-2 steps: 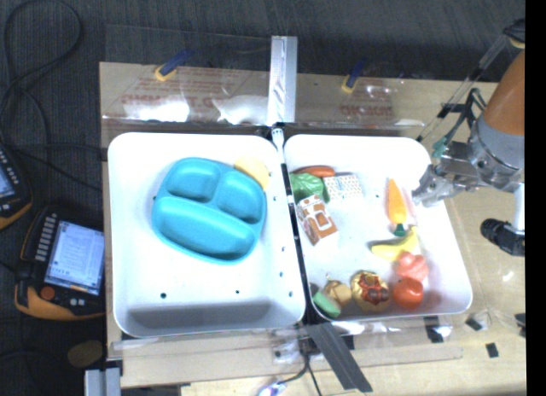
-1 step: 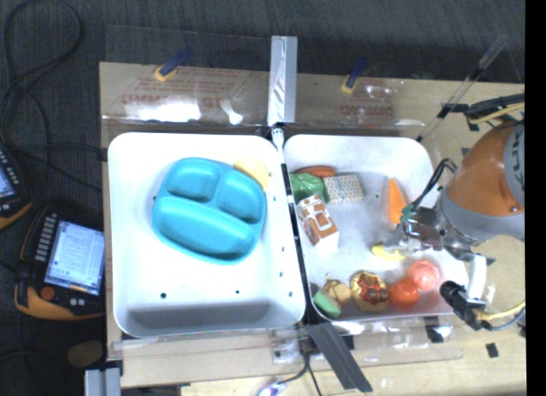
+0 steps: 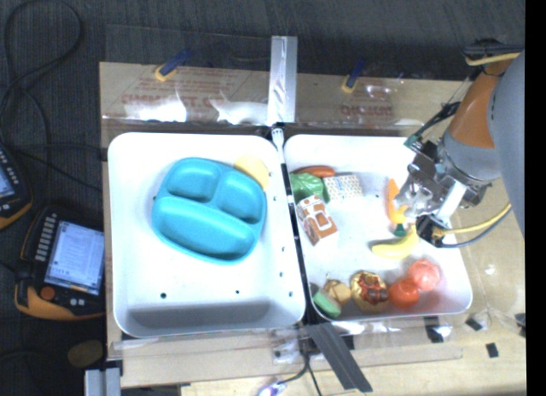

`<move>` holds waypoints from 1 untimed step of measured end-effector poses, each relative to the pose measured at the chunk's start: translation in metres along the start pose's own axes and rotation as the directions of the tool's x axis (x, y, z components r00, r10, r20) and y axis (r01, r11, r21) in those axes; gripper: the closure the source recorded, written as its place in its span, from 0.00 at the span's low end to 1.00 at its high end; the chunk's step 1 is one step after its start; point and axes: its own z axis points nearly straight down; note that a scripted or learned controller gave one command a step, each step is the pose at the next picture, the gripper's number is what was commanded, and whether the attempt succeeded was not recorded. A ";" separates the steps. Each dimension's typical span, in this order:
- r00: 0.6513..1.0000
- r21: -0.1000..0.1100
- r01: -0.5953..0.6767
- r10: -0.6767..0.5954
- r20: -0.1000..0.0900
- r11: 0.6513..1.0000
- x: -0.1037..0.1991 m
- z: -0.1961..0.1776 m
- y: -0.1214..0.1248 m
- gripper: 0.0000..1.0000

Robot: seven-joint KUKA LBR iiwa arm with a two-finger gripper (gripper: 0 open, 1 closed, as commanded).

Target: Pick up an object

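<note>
While the arm [image 3: 490, 121] reaches in from the right edge of the bench, its gripper [image 3: 415, 209] hangs low over the right-hand part of the right bin [image 3: 375, 148], and whether it is open or closed cannot be told from this angle, since the wrist hardware covers its tips. Just beside the gripper, toward the bin's centre, an orange carrot-like piece [image 3: 392, 198] stands roughly upright, and right below the gripper lies a yellow banana [image 3: 394, 247], close enough that it may be touching, though that is unclear. Nothing can be seen held in the gripper. Along the bin's near wall sit a red-and-pink round toy [image 3: 416, 282], a brown patterned ball [image 3: 368, 289], a small tan lump [image 3: 335, 288] and a green piece [image 3: 325, 304], all close together. Near the divider between the bins are a green vegetable toy [image 3: 306, 187] with a red strip [image 3: 317, 171] behind it, a white speckled block [image 3: 341, 187] just to its right, and a small orange-and-white carton [image 3: 315, 219] tilted below them. The left bin [image 3: 136, 300] holds a blue divided tray [image 3: 210, 206] lying at a slant, with a yellow piece [image 3: 252, 168] touching its far right corner. Yellow cables [image 3: 478, 225] loop out from the wrist past the bin's right wall.
</note>
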 end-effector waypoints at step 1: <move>0.897 0.001 -0.442 0.442 0.001 0.897 0.009 -0.049 0.033 1.00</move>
